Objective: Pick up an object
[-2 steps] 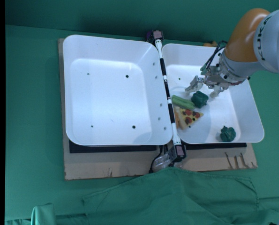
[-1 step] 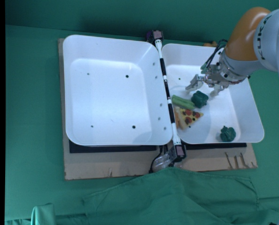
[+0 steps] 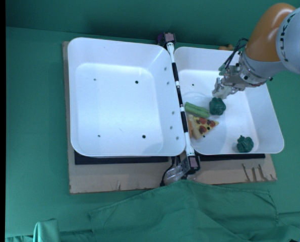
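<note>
The bench [image 3: 34,110] is covered with a green cloth, and a brown cardboard sheet [image 3: 104,183] lies on it under two white bins. The left bin [image 3: 84,52] shows a few small dark dots on its floor. The right bin [image 3: 263,117] holds four things: one green cucumber [image 3: 196,109], one pizza slice [image 3: 200,125] just beside it, and two dark green broccoli pieces. The first broccoli [image 3: 217,106] sits near the middle of this bin, to the right of the cucumber. The second broccoli [image 3: 244,144] is near the bin's front right corner, well apart from the others. The grey arm [image 3: 291,34] with the orange band reaches in from the right. Its gripper [image 3: 221,92] hangs just above the first broccoli. I cannot tell if it is released or clenched, and nothing is seen held in it. A folded green cloth [image 3: 190,210] lies at the front.
</note>
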`<state>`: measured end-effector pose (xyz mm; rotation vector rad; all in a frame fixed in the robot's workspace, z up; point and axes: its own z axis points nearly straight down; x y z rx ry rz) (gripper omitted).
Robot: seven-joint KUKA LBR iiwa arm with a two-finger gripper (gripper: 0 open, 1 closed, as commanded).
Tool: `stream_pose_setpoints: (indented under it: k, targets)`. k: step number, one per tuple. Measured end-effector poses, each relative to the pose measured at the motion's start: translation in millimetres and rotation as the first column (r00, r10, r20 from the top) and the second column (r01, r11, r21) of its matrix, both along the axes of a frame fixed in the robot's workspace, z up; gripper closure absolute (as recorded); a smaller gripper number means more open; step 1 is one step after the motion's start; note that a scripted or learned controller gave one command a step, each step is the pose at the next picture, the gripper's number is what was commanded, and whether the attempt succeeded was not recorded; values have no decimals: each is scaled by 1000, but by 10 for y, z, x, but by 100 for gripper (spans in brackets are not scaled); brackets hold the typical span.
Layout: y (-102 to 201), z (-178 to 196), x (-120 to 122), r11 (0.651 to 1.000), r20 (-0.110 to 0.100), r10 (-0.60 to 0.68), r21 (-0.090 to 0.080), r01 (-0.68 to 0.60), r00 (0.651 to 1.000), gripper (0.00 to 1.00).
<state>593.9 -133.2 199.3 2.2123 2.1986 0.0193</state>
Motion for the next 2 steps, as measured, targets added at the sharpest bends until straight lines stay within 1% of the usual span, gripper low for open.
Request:
stream_pose_setpoints:
  k: [1,2]
  targets:
    - [29,639,-6,1000,-13,4,4,-4,1000,100]
    - [26,1291,-46,1000,-13,4,4,-4,1000,100]
